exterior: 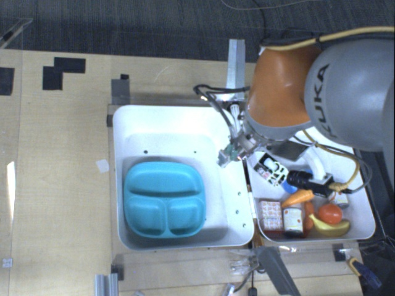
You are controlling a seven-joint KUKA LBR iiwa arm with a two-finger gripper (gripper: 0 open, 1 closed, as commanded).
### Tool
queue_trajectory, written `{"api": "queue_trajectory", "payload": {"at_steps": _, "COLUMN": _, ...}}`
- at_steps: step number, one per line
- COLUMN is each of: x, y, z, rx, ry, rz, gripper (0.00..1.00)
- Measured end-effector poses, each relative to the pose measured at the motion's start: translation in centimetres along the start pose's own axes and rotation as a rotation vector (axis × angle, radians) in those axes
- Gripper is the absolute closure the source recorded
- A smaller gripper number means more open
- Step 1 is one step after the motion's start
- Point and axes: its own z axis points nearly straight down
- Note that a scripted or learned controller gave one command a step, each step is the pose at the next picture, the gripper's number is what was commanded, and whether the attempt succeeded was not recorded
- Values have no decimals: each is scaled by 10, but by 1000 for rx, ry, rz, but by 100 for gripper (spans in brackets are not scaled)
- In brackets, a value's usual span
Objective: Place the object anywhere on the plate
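blue plate (164,197), white bins (166,125), red tomato (331,213), yellow banana (330,228).

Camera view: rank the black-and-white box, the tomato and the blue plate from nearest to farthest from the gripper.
From the gripper:
1. Black-and-white box, just to its right, at the right bin's top.
2. Blue plate, down-left, in the left bin.
3. Tomato, far right, by the banana.

The grey KUKA arm (345,85) reaches in from the right, its orange band (281,91) above the wrist filling the upper middle. The gripper (229,154) hangs below it, pointing down and left; its fingers are too small and blurred to read
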Motion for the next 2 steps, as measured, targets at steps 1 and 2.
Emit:
{"api": "queue_trajectory", "payload": {"at_steps": 1, "x": -48, "y": -35, "z": -126, "rx": -2, "ry": -2, "rz": 199, "gripper": 100}}
{"api": "queue_trajectory", "payload": {"at_steps": 2, "x": -40, "y": -92, "z": -111, "rx": -1, "ry": -2, "rz": 109, "gripper": 100}}
